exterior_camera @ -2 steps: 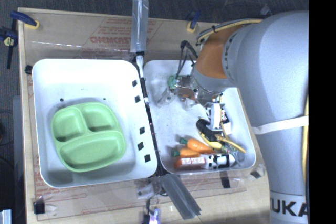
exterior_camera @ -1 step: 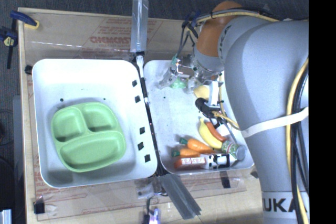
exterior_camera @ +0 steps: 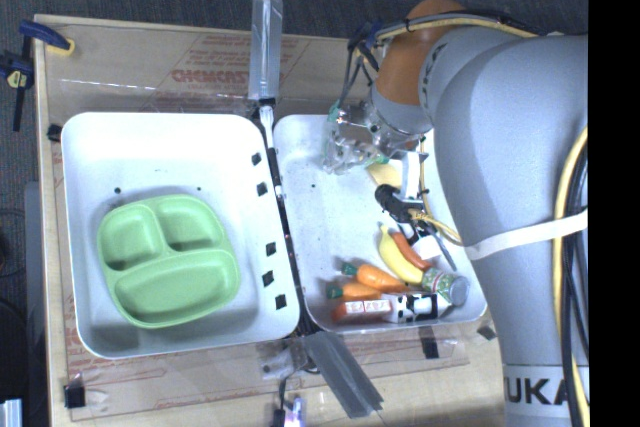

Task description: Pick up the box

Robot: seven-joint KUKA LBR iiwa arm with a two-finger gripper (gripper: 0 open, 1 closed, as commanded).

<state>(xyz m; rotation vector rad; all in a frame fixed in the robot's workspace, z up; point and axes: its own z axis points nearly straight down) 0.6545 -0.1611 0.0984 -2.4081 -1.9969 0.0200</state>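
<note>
Camera view, everything placed relative to the yellow banana (exterior_camera: 397,258), which lies in the right shallow white plastic bin (exterior_camera: 318,225).

- Two-finger gripper (exterior_camera: 347,147): up and to the left of the banana, well apart from it, over the bin's far corner. You can't tell from this angle whether it's released or clenched. Nothing visibly sits in its grasp.
- Grey arm (exterior_camera: 500,145): comes in on the right of the banana and covers that side of the bin. Its orange band (exterior_camera: 400,75) sits far above the banana.
- Box: what looks like the flat red, white and black box (exterior_camera: 385,311) lies on its side just below the banana, against the bin's near wall. It's well apart from the gripper.
- Orange carrots (exterior_camera: 368,275): just below-left of the banana, touching or nearly touching the top edge of the box.
- Small red-orange piece (exterior_camera: 408,245): lies across the banana's upper part, too small to identify.
- Pale yellow item (exterior_camera: 384,173): above the banana, partly hidden by the wrist cabling.
- Light green divided plastic plate (exterior_camera: 168,260): far left of the banana, flat in the left shallow white plastic bin (exterior_camera: 80,145).
</note>
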